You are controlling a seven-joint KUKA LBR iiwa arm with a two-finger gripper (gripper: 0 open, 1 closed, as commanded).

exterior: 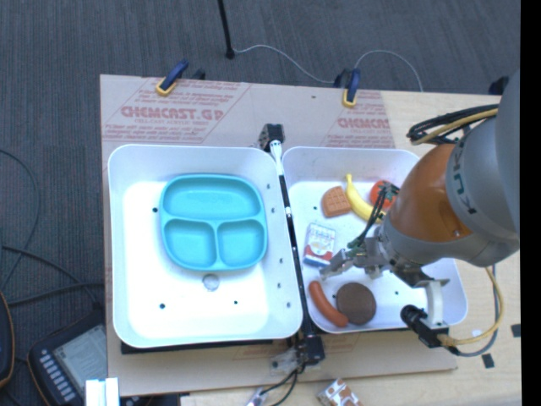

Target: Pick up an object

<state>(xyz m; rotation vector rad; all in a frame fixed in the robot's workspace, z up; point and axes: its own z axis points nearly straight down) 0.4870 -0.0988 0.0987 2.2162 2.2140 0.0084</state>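
1. The small red-and-white packet (319,242) lies flat in the right bin (461,307), near its left wall, long axis running roughly 12 to 6 o'clock.
2. The fingers (338,263) sit just at 4 o'clock of the packet, over its lower corner; how far they are parted cannot be told, and nothing is seen held.
3. A brown disc (355,303) and sausage (326,304) lie at 6 o'clock.
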